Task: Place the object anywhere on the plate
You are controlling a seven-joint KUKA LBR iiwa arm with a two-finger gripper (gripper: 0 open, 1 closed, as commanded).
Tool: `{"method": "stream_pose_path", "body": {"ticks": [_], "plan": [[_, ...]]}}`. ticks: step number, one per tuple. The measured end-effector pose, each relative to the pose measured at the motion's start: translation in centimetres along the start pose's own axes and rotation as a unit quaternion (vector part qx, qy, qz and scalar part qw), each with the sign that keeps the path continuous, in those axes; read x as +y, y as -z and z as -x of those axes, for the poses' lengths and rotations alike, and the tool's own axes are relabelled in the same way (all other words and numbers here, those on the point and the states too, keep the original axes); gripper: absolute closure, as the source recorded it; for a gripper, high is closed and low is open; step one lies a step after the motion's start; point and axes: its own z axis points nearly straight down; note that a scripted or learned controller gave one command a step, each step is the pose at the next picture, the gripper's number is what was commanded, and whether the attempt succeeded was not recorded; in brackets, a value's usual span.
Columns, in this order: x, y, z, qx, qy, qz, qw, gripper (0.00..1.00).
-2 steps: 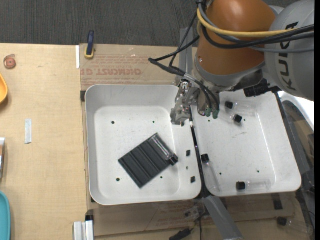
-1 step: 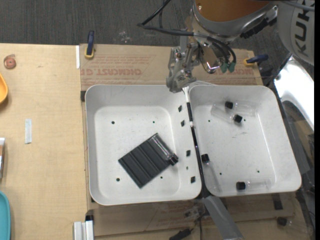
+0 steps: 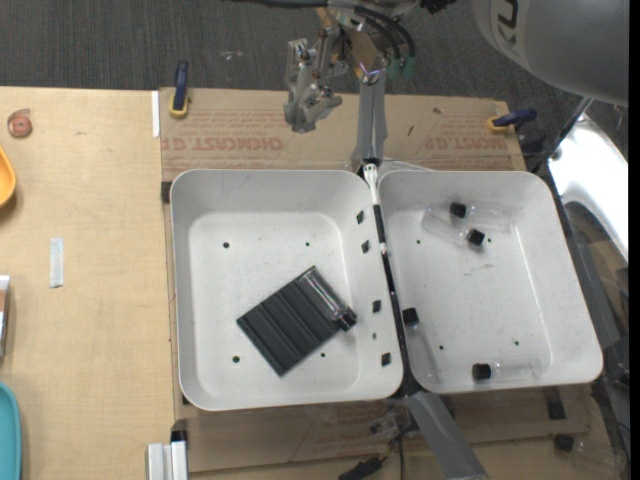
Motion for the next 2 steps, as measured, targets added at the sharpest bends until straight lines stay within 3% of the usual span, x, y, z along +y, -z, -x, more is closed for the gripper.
{"method": "stream_pose_path", "body": {"ticks": [1, 2], "plan": [[3.5, 1.7, 1.8, -0.001, 0.059, 0.0, 0.9983, 1.0], [3.4, 3.2, 2.3, -0.001, 0.11, 0.0, 0.994, 1.0]]}}
